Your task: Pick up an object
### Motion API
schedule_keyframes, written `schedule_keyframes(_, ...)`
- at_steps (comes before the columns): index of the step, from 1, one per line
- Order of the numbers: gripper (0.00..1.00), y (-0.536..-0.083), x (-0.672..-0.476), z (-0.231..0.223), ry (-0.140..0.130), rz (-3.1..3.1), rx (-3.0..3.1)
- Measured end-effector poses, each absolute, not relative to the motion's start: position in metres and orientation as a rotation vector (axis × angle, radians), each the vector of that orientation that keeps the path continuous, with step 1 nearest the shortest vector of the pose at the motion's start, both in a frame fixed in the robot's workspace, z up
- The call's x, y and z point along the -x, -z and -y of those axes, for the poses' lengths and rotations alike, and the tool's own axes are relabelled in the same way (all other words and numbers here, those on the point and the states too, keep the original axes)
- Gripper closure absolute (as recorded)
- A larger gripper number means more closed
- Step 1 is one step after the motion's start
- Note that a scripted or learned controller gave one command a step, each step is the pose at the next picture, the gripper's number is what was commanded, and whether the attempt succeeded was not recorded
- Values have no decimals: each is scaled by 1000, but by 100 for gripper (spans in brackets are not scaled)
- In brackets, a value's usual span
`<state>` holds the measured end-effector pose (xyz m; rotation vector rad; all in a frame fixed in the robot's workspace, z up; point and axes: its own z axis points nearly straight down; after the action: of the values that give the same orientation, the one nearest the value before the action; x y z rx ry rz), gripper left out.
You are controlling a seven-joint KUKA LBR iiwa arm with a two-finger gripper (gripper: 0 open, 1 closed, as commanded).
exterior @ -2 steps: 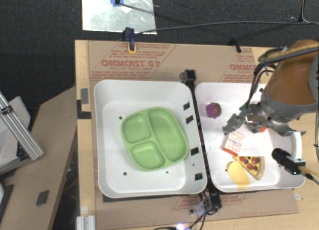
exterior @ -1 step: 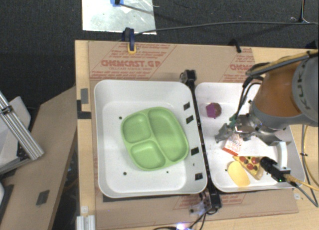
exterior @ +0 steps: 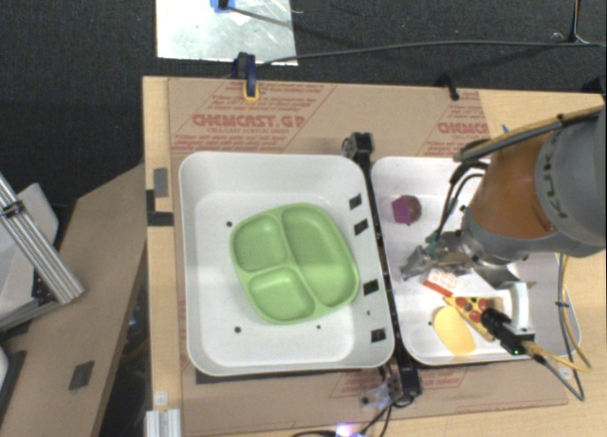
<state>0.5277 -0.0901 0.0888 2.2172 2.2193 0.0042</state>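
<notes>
Left bin: the shallow white plastic bin point(exterior: 204, 236) sat centre-left of the frame, with a light green three-compartment plastic plate point(exterior: 294, 263) in the middle and white floor showing all round it.
Right bin: the shallow white bin point(exterior: 398, 340) at right was way more crowded.
Purple thing: a small purple rounded object point(exterior: 406, 209) sat upper left in that bin, near the divider, with free floor around it.
Lower corner: a yellow oval piece point(exterior: 455, 329) lay touching a red-and-yellow item point(exterior: 468, 306), close to the bottom rim.
Arm: the grey arm with its orange band point(exterior: 512, 193) covered the bin's right half.
Gripper: the metal two-finger gripper point(exterior: 424, 257) hung mid-bin, fingers slightly apart, nothing between them, just above a red-and-white flat piece point(exterior: 440, 282).
</notes>
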Motion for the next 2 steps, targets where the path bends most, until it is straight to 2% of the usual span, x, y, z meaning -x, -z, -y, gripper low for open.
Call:
schedule_keyframes(1,0,-89,-531,92,-7,-2215,-2217)
schedule_keyframes(2,100,-102,-534,93,-15,-2206,-2209)
